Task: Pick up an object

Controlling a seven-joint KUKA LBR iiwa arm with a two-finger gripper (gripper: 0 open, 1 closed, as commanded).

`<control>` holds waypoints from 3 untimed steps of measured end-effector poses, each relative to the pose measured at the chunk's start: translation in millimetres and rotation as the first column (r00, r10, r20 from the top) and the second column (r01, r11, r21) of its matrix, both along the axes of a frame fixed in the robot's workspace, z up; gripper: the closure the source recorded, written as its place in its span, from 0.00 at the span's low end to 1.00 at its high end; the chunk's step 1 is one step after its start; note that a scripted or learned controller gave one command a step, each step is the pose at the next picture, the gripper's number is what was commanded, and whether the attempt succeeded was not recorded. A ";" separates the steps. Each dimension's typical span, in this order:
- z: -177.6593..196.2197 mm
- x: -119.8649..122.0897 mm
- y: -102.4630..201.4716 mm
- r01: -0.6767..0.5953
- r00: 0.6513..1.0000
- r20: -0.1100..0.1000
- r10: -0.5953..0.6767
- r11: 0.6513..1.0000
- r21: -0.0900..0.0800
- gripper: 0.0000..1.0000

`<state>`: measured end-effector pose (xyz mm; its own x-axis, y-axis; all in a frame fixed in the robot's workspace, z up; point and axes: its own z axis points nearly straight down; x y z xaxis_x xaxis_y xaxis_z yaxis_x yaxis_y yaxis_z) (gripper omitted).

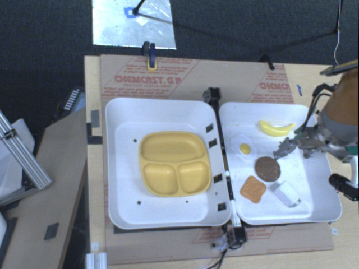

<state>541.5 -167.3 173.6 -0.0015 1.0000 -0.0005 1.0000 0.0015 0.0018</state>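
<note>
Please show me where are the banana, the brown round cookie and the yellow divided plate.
banana (276,128), camera view, middle of its curve.
brown round cookie (267,168), camera view, its centre.
yellow divided plate (171,144), camera view, large upper compartment.

Both bins white. Left one has a mustard-yellow sectioned tray. Right bin: bright yellow banana, small yellow ball, dark brown speckled disc, orange-tan waffle-patterned piece, white block. Worktop is tan cardboard with red "CHEMCAST" print. Arm grey with orange band, end effector grey/dark. Floor dark blue-black carpet, shiny silver sheet on it with blue mark.
</note>
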 end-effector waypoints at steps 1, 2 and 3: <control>-55.1 8.9 3.3 0.000 1.000 0.001 0.000 1.000 0.000 0.00; -44.5 8.9 2.8 0.000 1.000 0.001 0.000 1.000 -0.001 1.00; 15.3 2.5 0.2 -0.001 1.000 0.003 0.001 1.000 -0.001 1.00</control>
